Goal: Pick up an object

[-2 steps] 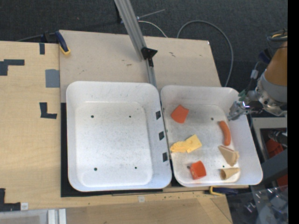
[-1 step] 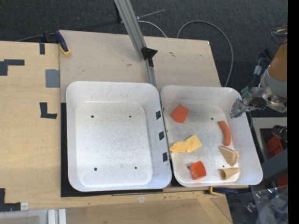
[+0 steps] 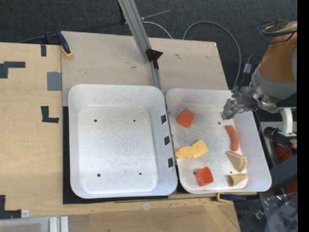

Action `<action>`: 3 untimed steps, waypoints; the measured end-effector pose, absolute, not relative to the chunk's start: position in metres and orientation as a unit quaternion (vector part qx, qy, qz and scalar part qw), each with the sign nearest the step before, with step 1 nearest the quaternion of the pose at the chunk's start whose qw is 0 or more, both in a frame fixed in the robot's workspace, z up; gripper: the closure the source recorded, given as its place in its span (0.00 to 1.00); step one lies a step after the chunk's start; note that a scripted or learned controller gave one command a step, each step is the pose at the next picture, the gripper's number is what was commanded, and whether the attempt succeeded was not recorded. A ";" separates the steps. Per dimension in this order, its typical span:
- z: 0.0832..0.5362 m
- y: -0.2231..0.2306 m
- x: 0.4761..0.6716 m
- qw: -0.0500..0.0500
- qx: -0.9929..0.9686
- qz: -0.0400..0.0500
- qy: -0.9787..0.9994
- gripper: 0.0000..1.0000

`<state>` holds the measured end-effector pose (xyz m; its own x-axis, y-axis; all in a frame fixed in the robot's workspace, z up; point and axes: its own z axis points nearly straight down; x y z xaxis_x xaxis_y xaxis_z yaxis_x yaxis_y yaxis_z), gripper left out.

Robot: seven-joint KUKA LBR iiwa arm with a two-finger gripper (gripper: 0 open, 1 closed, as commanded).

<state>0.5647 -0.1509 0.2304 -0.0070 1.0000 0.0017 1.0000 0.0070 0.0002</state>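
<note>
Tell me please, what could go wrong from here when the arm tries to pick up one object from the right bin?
1. The gripper hangs above the upper end of the orange sausage; this narrow, rounded piece could roll or slip away.
2. The sausage lies near the right bin's wall, so a finger might strike the wall.
3. Two beige wedges lie just below and may be pushed.

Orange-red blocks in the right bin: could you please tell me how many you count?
2. One orange-red block lies near the bin's upper left, the other orange-red block near its front edge, below the yellow piece. None looks hidden.
</note>
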 end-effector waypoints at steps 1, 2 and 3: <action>0.234 -0.106 0.571 0.001 -0.705 0.000 -0.709 1.00; 0.225 -0.050 0.564 0.002 -0.705 0.000 -0.709 1.00; 0.230 -0.001 0.576 0.001 -0.705 0.000 -0.710 1.00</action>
